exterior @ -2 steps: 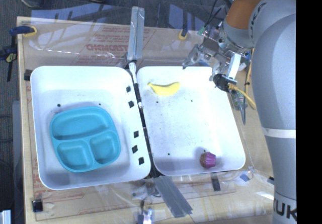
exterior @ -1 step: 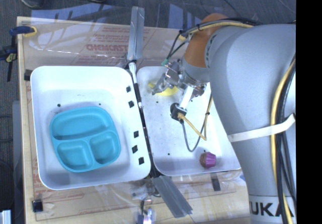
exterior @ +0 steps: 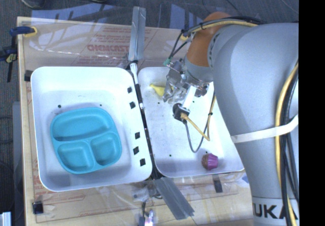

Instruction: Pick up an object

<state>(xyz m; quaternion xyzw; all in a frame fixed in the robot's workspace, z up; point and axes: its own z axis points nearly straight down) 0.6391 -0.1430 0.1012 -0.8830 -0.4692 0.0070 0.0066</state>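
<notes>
My gripper hangs low over the far part of the right bin, under the orange band of the wrist. A small yellow object lies on the bin floor right at its fingertips, partly hidden by them. A purple and tan object rests near the front right corner of the same bin, well away from the gripper. The view does not show whether the yellow object is between the fingers.
The left bin holds a blue three-compartment tray. A yellow cable and a black cable loop down from the wrist over the right bin. A metal divider with black clips runs between the bins. The grey arm covers the right side.
</notes>
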